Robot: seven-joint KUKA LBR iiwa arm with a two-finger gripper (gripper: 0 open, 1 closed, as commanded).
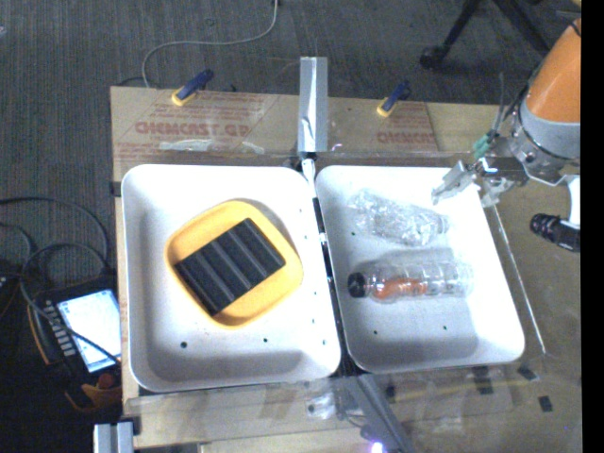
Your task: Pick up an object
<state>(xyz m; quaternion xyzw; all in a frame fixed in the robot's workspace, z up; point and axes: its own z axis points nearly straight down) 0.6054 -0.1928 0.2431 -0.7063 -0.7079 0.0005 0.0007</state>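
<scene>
In the right bin [491, 340] a clear plastic bottle [411, 282] with a black cap and orange contents lies on its side, cap to the left. Behind it lies a crumpled clear plastic bottle [394, 217]. The left bin [151, 347] holds a yellow pad with a black ridged top [233, 261]. My gripper [464, 192] hangs over the right bin's far right corner, above and to the right of the crumpled bottle. Its fingers are open and nothing is between them.
A metal post [312, 107] stands behind the seam between the bins. Two blue and yellow clamps [192, 86] [393, 98] hold the cardboard sheet at the back. Cables and a tablet [80, 324] lie on the floor to the left.
</scene>
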